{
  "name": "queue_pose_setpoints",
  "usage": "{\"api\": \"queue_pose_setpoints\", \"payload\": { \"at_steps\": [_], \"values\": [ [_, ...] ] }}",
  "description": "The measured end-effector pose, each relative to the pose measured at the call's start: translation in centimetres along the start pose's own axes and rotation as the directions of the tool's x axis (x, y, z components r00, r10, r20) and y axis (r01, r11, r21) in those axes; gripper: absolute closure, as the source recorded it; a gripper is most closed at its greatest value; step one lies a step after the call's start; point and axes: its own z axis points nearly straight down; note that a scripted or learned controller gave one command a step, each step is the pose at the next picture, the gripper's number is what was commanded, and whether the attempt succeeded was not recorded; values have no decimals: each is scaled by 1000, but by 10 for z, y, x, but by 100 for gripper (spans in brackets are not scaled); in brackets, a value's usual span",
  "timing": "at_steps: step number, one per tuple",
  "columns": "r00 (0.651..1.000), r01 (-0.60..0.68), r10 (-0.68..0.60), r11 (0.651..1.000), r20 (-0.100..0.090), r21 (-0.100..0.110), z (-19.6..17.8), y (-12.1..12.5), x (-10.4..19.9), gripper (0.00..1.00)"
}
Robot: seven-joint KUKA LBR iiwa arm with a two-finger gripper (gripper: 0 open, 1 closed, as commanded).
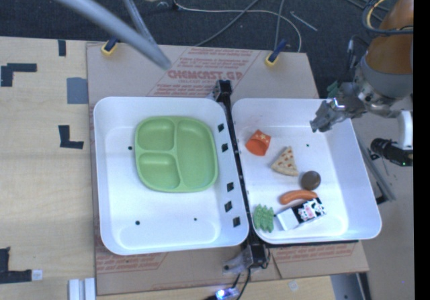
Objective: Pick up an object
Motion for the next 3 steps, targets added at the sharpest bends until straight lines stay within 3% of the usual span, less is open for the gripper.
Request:
{"api": "queue_pose_setpoints", "payload": {
  "at_steps": [3],
  "values": [
    [1000, 4, -4, 1000, 0, 4, 25, 25, 152, 100]
  ]
}}
